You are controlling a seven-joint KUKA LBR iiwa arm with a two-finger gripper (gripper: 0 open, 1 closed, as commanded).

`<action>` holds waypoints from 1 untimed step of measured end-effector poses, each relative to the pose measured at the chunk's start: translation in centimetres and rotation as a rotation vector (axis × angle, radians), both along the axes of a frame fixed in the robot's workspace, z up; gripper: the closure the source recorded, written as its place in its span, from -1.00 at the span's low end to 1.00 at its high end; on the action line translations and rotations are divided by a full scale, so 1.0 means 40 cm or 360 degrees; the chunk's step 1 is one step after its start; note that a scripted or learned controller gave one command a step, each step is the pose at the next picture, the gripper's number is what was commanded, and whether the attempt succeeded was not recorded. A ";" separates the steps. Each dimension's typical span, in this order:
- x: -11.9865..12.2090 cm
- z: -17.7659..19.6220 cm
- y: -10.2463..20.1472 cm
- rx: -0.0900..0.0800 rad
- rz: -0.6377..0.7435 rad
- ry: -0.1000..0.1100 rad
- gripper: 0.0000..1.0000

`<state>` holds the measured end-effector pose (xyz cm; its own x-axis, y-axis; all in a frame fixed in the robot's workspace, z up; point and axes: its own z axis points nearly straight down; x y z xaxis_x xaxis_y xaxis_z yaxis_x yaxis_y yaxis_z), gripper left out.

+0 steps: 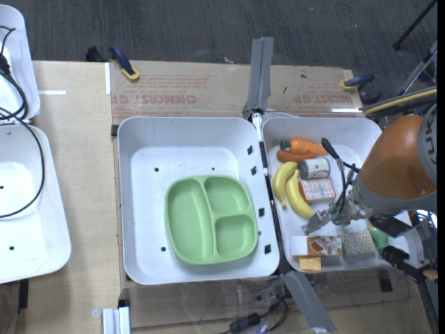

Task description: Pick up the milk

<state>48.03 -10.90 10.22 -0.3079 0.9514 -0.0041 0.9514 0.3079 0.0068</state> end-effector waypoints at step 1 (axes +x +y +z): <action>0.016 -0.011 -0.028 -0.0012 0.0386 -0.0033 -1.00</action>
